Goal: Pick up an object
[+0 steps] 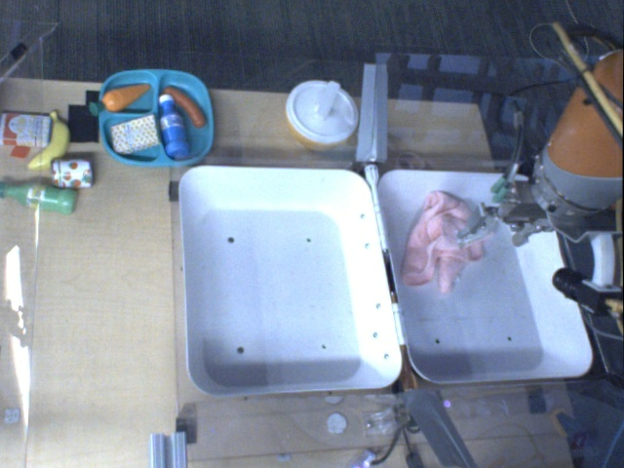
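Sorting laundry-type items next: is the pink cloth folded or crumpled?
Crumpled. The pink cloth lies bunched in irregular wrinkles, no neat edges, in the right bin, by the gripper.

A pink cloth (441, 240) lies in a white bin (546, 354) (beyond, a blue tray (200, 115)).

A robot lab — twin white bins (278, 279) on a bench (88, 310), toy food tray (156, 117) set aside.
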Available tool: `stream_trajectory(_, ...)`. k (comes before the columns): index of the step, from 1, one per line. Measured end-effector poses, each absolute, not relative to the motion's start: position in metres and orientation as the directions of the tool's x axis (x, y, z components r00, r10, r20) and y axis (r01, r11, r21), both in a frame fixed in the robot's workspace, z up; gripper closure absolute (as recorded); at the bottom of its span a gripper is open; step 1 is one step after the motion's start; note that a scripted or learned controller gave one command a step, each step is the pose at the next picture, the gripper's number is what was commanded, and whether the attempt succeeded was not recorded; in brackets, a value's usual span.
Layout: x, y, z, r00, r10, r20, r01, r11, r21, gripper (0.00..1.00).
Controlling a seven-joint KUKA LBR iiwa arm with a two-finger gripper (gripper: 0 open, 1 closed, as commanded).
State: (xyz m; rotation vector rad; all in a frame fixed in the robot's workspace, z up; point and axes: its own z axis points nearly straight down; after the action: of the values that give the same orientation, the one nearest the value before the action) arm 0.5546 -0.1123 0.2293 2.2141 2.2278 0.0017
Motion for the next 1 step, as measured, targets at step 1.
stream_trajectory(1, 0.5875, -0.0878, 0.0972, -0.088, 0.996, -0.002, 0.996, 0.088, 0.01, 0.0)
